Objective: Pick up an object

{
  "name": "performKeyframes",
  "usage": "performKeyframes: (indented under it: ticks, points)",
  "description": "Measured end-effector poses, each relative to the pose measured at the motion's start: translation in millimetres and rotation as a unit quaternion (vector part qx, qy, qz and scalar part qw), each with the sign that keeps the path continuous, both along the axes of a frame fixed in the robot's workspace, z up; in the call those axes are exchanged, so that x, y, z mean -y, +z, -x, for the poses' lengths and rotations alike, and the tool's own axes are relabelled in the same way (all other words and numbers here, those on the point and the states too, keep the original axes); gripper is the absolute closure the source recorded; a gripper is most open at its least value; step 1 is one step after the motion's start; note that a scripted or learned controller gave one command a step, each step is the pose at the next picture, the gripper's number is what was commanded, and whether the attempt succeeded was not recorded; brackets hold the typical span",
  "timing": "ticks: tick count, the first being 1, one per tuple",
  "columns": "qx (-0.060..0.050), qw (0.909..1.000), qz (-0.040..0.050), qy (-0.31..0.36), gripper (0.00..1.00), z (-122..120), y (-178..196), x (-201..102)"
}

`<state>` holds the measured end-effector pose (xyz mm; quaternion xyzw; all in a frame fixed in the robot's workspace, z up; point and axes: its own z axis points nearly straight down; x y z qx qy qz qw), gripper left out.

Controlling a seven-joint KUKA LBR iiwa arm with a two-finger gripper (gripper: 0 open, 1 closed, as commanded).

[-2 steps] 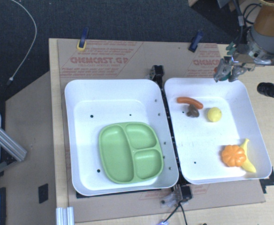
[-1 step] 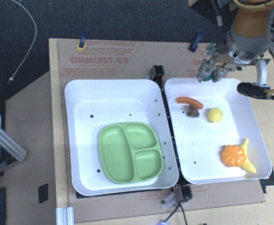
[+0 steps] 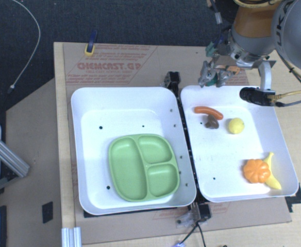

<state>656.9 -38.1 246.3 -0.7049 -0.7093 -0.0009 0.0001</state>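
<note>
1. Bench: two shallow white bins sit side by side on a brown board printed with red lettering. The left bin (image 3: 83,107) and the right bin (image 3: 274,133) meet along a dark seam.
2. Left bin contents: one green divided plate (image 3: 143,166) with three compartments lies flat toward the near right corner of that bin. Nothing rests in its compartments.
3. Right bin contents, far end: an orange-red toy sausage (image 3: 208,111) lies near the far left corner. A small brown piece (image 3: 211,122), too small to identify, is just beside it on the near side; contact between the two cannot be confirmed.
4. A yellow ball-like fruit, probably a lemon (image 3: 235,125), lies to the right of the sausage, apart from it.
5. Right bin contents, near end: an orange toy pumpkin (image 3: 255,171) sits by the near right corner, touching a yellow banana (image 3: 270,173) that curves along its right side.
6. Arm: the grey arm with its orange band enters from the upper right. The gripper (image 3: 213,78) hangs over the far rim of the right bin, beyond the sausage.
7. Gripper state: nothing is seen between its fingers; whether they are spread or closed cannot be determined at this angle.
8. A small blue and yellow clip (image 3: 90,43) sits at the far left edge of the board.
</note>
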Motion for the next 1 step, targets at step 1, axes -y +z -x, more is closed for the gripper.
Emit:
performKeyframes:
  ticks: [1]
  points:
    - [0.001,1.0000,0.0002,0.000,1.00,-6.6,1.3,-48.9]
